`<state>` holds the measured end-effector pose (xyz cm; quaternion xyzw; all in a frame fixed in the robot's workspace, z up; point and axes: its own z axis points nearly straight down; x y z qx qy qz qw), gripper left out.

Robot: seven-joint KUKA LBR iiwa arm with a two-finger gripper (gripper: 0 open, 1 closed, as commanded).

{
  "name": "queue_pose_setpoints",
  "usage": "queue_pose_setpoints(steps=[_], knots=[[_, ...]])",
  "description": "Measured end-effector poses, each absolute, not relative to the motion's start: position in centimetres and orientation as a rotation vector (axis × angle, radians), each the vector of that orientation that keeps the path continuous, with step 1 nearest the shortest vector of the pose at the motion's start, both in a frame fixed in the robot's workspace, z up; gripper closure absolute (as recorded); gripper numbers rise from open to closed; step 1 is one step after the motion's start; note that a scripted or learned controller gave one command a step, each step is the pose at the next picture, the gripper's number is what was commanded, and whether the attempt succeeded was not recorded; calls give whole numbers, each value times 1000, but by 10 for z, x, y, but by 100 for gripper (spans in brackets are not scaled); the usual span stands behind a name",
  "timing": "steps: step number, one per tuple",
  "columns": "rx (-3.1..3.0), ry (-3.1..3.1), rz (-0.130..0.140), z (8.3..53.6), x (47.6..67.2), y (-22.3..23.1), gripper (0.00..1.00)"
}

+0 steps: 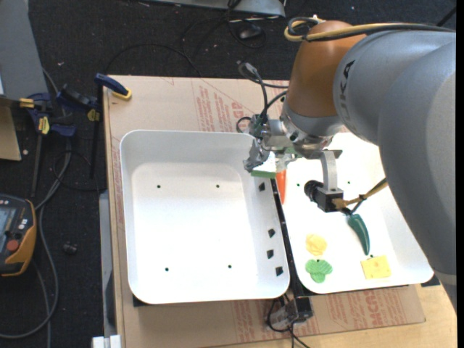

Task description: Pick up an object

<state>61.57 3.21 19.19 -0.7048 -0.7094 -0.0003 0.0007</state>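
orange carrot (280,183) lies slim and upright against the right bin's (406,270) left wall.

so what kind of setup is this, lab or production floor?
Most likely a research lab bench. A robot arm works over two shallow white bins holding small toy items, on a board fixed with clamps, with loose cables on the carpet.

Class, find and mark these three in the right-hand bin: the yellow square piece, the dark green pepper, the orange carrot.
yellow square piece (375,267), camera view, centre of its flat face
dark green pepper (359,230), camera view, middle of its body
orange carrot (281,185), camera view, middle of its visible length
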Motion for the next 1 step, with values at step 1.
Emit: queue_pose_setpoints(steps=[1], knots=[[-2215,-2226,-1,192,627,86,100]])
